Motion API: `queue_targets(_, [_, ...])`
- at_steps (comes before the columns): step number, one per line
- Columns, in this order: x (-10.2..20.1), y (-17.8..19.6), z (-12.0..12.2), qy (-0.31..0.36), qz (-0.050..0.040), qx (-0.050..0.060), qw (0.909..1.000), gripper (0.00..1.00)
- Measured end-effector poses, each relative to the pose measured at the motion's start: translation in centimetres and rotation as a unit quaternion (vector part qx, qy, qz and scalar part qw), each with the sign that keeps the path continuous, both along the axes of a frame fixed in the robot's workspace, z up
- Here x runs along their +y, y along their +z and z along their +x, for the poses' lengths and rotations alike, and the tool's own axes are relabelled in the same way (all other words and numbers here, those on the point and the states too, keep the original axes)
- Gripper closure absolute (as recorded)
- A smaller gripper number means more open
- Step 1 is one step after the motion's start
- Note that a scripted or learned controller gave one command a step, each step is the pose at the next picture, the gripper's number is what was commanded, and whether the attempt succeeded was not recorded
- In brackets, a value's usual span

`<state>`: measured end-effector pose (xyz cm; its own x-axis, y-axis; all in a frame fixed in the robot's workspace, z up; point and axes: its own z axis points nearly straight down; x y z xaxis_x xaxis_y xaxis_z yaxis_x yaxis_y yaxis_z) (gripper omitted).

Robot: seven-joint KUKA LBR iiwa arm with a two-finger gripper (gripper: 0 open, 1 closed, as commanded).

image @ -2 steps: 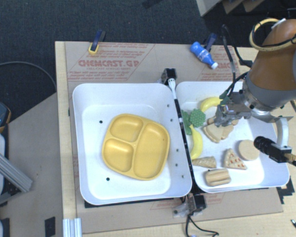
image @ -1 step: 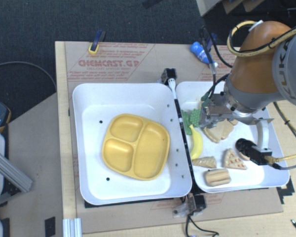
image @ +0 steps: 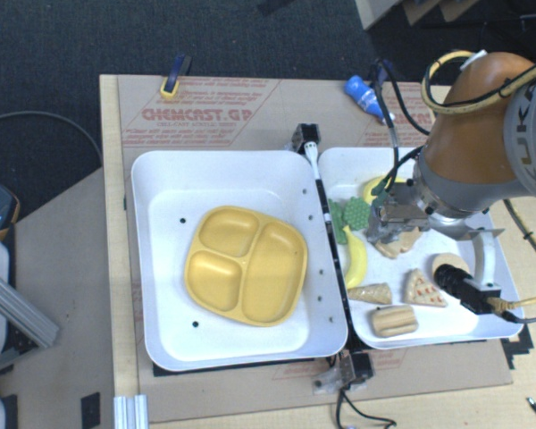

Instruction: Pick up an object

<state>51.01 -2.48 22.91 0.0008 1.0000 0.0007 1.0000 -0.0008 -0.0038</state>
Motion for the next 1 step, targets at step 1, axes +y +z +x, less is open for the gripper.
queue_targets(1, [-0.73, -1.18, 1.1, 0.0, -0.0003, -0.001, 1.0, 1.0])
